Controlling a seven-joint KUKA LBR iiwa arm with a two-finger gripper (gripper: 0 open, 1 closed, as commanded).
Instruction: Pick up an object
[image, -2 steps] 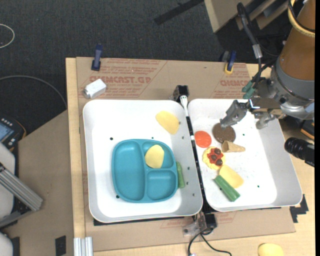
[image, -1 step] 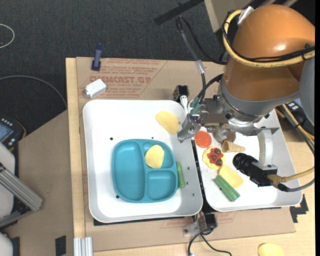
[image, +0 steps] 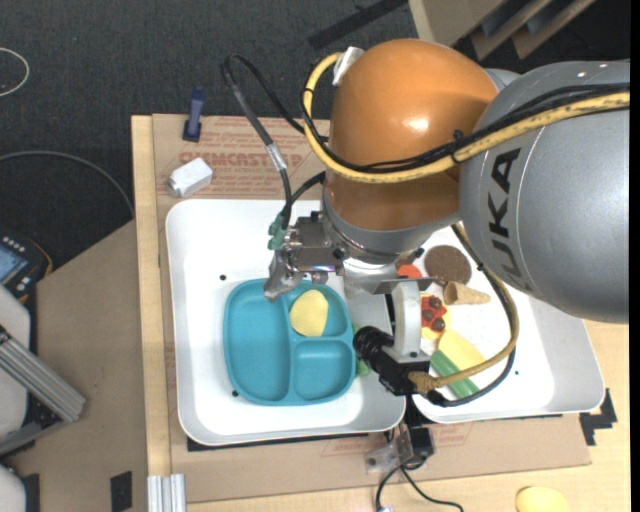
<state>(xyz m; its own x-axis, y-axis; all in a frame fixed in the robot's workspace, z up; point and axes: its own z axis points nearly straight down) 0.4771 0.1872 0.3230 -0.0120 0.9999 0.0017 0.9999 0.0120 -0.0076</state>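
Note:
A blue divided tray (image: 262, 345) lies in the left white bin (image: 195, 300). A pale yellow rounded piece (image: 310, 314) rests in the tray's upper right compartment. My gripper (image: 283, 278) hangs low over the tray's top edge, just left of and above the yellow piece. The large orange and grey wrist hides much of what lies behind it. Nothing shows clearly in the gripper's grasp.
The right bin (image: 560, 395) holds a brown disc (image: 447, 264), a tan cone (image: 466, 293), a red berry cluster (image: 432, 311), a yellow-green piece (image: 459, 356) and an orange bit (image: 409, 269). A small white box (image: 190, 178) and a blue item (image: 194, 113) lie on the bench behind.

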